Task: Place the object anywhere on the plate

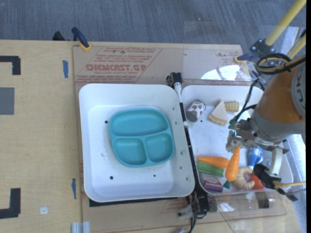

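The end effector [236, 147] is seen at the right of the frame over the right bin [204, 130], and an orange carrot [233, 164] is clamped upright between its closed fingers. The teal plate [141, 136] is seen in the left bin [92, 130], centre frame, well apart from the carrot.

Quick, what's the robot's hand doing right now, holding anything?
Hand: down in the right bin with the toy carrot hanging from it; closed on the carrot, it seems.
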You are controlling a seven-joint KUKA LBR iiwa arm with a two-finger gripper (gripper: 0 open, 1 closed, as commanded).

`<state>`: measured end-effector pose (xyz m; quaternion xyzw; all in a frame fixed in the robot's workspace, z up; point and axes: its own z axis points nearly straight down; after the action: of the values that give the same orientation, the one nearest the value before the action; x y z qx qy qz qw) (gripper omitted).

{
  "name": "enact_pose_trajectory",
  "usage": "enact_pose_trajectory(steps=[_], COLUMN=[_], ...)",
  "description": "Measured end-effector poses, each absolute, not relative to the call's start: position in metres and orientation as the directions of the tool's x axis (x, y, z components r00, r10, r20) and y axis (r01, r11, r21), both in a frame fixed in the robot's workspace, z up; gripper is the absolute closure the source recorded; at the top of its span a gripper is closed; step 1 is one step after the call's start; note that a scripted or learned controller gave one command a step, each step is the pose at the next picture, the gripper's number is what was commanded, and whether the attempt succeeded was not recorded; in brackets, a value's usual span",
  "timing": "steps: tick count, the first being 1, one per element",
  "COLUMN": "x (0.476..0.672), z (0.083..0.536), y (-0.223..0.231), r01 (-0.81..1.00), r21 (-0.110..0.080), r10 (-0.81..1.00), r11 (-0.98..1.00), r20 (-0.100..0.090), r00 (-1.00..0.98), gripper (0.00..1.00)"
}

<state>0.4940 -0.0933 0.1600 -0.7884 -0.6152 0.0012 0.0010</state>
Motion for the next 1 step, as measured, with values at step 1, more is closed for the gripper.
enact_pose_trajectory(steps=[1], x=[0.4803], z=[0.2053], y=[-0.008], r01=[0.959], r21=[0.002], r10=[0.959], r11=[-0.284], r20=[0.003], r00=[0.284], gripper=[1.0])
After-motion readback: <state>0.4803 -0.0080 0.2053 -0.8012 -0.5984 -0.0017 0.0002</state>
